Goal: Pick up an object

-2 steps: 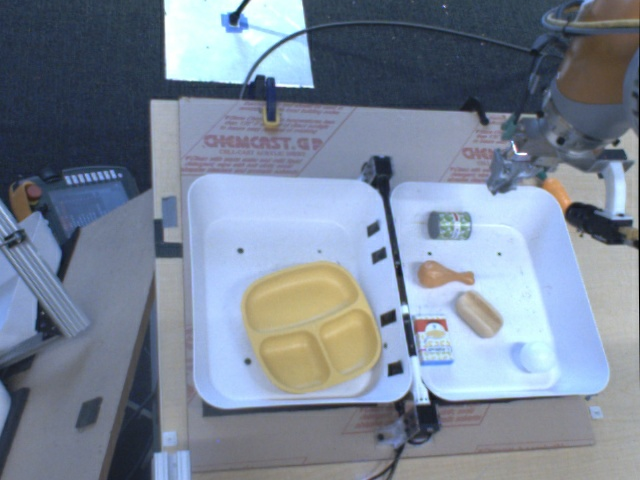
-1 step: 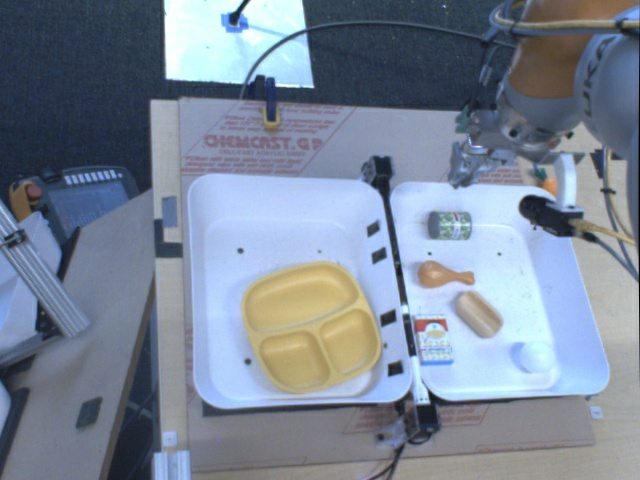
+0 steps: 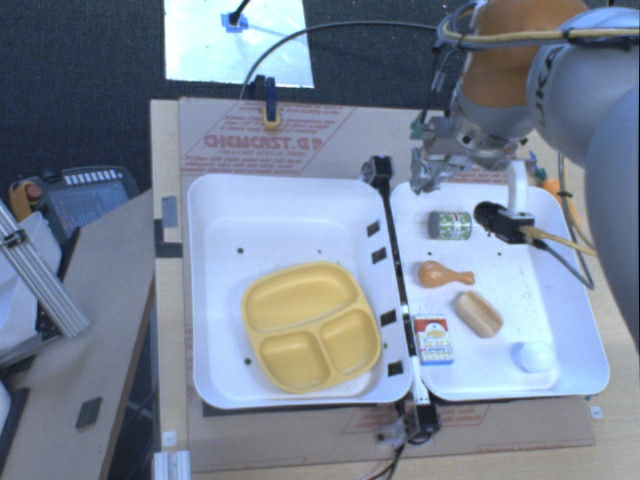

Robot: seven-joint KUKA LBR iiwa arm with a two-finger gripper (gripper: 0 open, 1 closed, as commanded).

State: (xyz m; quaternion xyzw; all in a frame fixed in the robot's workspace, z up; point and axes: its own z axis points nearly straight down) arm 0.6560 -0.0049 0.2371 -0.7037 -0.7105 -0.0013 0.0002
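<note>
Two shallow white bins side by side on a bench, w/ a black divider strip [image 3: 392, 268] running between them. Left bin [image 3: 215, 298] holds one thing: a yellow three-compartment tray [image 3: 310, 323], sitting toward the near-right part of the bin, nothing in its compartments. Right bin [image 3: 570, 318] holds several small objs, all apart from each other: a small green-labelled can [image 3: 450, 225] lying on its side near the far end; a toy chicken drumstick [image 3: 443, 274] approx mid-bin, just nearer than the can; a tan bread-roll-shaped piece [image 3: 478, 314] near the drumstick's right; a small red-and-white carton [image 3: 433, 339] up against the left wall by the divider; a white ball [image 3: 535, 356] toward the near-right corner. Carton's print is too small to read; same for the can label. Behind the bins a cardboard sheet [image 3: 300, 133] shows red lettering, reads approx "CHEMCAST GP". Arm comes in from the right, orange band above the wrist, wrist angled down over the far-left corner of the right bin. Gripper [image 3: 428, 173] hangs above that corner, just beyond the can, not touching any obj; nothing seen between its fingers, and whether they're spread or closed can't be told from here.
</note>
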